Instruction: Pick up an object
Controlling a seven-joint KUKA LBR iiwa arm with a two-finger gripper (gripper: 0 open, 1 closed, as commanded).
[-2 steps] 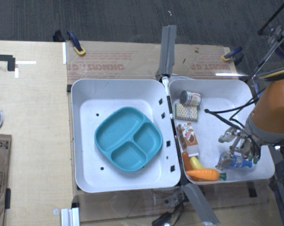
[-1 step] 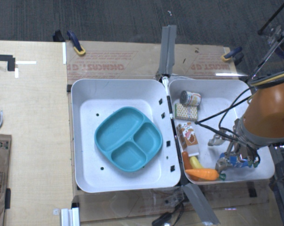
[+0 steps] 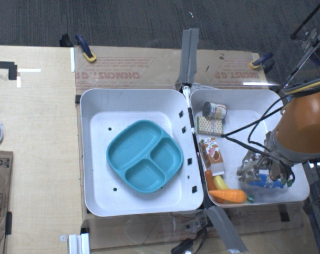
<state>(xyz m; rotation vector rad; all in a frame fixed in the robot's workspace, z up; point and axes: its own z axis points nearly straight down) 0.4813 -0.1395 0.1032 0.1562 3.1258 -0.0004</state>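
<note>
- The arm point(image 3: 303, 128) comes in from the right, its orange band bulging over the right bin point(image 3: 255, 102).
- The gripper point(image 3: 254, 169) hangs low over the near right part of that bin, pointing down among black cables.
- I cannot tell from here how the gripper is set; the metal parts blur together.
- A blue object point(image 3: 266, 181) lies just under and beside the gripper, close to the bin's near wall. Whether the gripper touches it I cannot tell.
- A carrot point(image 3: 229, 196) lies along the near wall of the right bin, left of the gripper.
- A yellow piece point(image 3: 219, 182) sits just above the carrot, touching an orange piece on its left.
- A flat packet point(image 3: 212, 155) lies lengthwise by the bin's left wall.
- Farther back are a waffle-patterned block point(image 3: 210, 125) and a small can point(image 3: 215, 110) on its side.
- The left bin point(image 3: 96, 142) holds a blue divided plate point(image 3: 144, 156) with three compartments, lying flat near the middle.
- Clamps point(image 3: 86, 49) hold brown cardboard point(image 3: 133, 70) behind the bins.
</note>
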